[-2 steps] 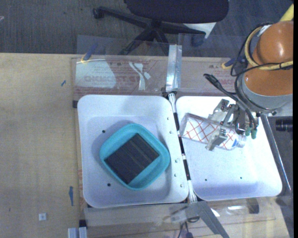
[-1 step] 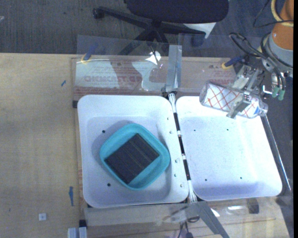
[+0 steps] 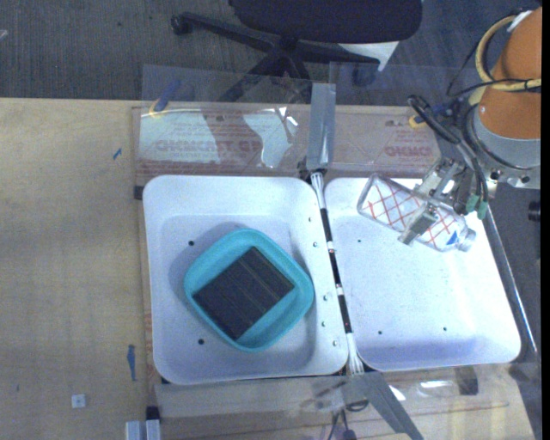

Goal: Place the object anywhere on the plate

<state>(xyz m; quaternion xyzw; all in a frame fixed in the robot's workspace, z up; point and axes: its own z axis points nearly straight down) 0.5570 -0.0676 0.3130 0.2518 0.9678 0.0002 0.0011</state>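
Packet (image 3: 397,209): clear, red-checked, in your right bin's (image 3: 430,326) far corner.
Pincer (image 3: 434,210): over packet; grip state unclear.
Plate (image 3: 296,279): teal, left bin; dark slab (image 3: 242,292) aboard.
Risk: crinkly film may slip free.

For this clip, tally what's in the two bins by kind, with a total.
Teal plate: 1
Dark square block on the plate: 1
Clear packet with red crisscross lines, under the hand: 1
Total: 3

A robotics lab, viewed from above.
Taped white bins (image 3: 412,344) on a wooden desk (image 3: 64,258), loose cables (image 3: 447,116), an office chair (image 3: 309,26).
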